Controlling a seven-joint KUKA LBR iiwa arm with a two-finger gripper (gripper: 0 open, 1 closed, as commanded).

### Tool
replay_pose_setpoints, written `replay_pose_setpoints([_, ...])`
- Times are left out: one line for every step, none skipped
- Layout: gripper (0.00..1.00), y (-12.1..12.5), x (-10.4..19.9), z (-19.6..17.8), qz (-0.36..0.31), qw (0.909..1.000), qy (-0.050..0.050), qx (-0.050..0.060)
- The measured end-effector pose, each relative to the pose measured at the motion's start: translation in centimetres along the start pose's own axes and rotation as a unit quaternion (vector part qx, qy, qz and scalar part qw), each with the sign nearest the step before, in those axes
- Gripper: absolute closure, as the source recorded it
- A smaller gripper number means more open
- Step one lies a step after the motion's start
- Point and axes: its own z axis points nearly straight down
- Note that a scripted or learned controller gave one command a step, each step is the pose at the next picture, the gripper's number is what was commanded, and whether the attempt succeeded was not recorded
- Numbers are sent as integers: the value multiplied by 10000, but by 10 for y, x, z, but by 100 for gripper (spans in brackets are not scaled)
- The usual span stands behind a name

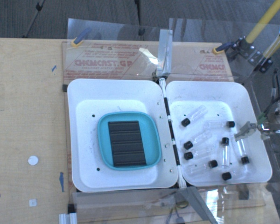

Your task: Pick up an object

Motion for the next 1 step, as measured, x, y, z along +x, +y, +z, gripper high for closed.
replay_pose_setpoints([0, 34, -8, 82, -1153, 9933, 38, 6])
